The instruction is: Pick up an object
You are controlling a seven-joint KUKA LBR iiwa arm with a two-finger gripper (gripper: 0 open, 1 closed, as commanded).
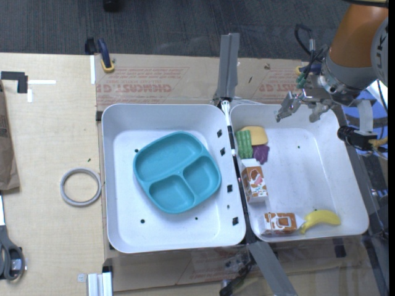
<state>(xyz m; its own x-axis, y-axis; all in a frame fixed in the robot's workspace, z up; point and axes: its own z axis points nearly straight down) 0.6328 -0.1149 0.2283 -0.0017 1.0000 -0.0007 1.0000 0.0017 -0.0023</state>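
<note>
Two shallow white bins sit side by side on the tabletop [49, 134], the left bin [117, 184] at centre frame and the right bin [345, 184] toward the right. A teal divided plate [178, 172] with three compartments lies flat in the left bin, tilted relative to the bin walls. Along the left wall of the right bin, upper portion, a yellow item [255, 134], a green ridged item [245, 145] and a purple item [261, 154] are clustered and touching. Just below them a small brown-and-white carton [254, 183] lies against the same wall. At the bin's lower edge a second similar carton [279, 223] lies just beside a banana [321, 219]. The arm [358, 36] enters from the upper right of the frame; its claw [302, 108] hangs over the upper rim of the right bin, fingers spread apart with nothing between them, well apart from all objects. On the tabletop at lower left lies a roll of tape [81, 186], and scissors [11, 258] at the frame's lower left corner.
</note>
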